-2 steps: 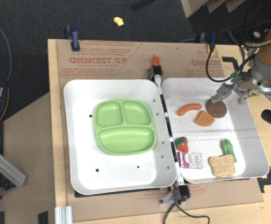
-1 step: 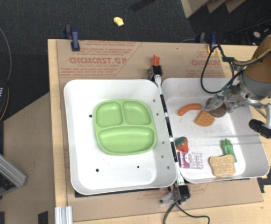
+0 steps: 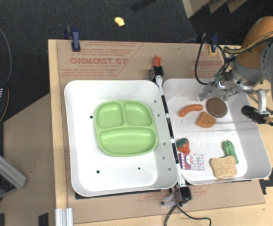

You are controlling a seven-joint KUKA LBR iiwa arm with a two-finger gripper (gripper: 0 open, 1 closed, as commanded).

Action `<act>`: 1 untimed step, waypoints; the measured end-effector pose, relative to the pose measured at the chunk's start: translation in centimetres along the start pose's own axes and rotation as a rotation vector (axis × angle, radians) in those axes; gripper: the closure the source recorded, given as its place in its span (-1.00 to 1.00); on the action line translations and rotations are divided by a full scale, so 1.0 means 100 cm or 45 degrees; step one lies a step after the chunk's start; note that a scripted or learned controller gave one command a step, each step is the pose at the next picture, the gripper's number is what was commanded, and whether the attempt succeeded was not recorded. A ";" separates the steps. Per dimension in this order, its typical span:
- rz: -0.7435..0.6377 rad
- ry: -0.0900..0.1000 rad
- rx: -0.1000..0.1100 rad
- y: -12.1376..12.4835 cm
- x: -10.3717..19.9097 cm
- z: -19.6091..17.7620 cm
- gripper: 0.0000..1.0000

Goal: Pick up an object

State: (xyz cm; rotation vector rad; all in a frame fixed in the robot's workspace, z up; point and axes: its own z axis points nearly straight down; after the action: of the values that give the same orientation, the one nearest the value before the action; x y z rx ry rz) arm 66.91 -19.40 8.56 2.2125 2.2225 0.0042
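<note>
Toys lie scattered in the right bin (image 3: 263, 149): an orange sausage (image 3: 190, 110), a brown round disc (image 3: 217, 107), a tan nugget-like piece (image 3: 205, 120), a red strawberry (image 3: 182, 145), a small printed packet (image 3: 193, 161), a green vegetable piece (image 3: 229, 148) and a slice of toast (image 3: 224, 166). The left bin (image 3: 75, 126) carries a green divided plate (image 3: 125, 127). The tool (image 3: 220, 89) hangs at the far side of the right bin, just above the disc, and whether it is spread or closed cannot be told from this slanted view; nothing is seen caught in it. The step in hand looks like choosing and closing in on one object, most likely the disc, since it lies nearest. To do this well, the arm (image 3: 261, 46) should centre squarely over the disc before descending, because the nugget touches or nearly touches its near edge and the sausage lies just beside it, so an off-centre approach could nudge a neighbour instead. A flat disc offers little height to pinch, so the descent needs to reach the bin floor, and the lift should be slow enough to show whether the grasp has truly taken.
</note>
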 end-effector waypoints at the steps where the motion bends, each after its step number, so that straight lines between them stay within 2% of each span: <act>1: 0.007 0.003 0.012 -0.037 -0.010 0.000 -1.00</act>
State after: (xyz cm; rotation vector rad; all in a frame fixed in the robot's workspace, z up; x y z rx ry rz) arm 63.23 -20.37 8.50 2.2247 2.2222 -0.0034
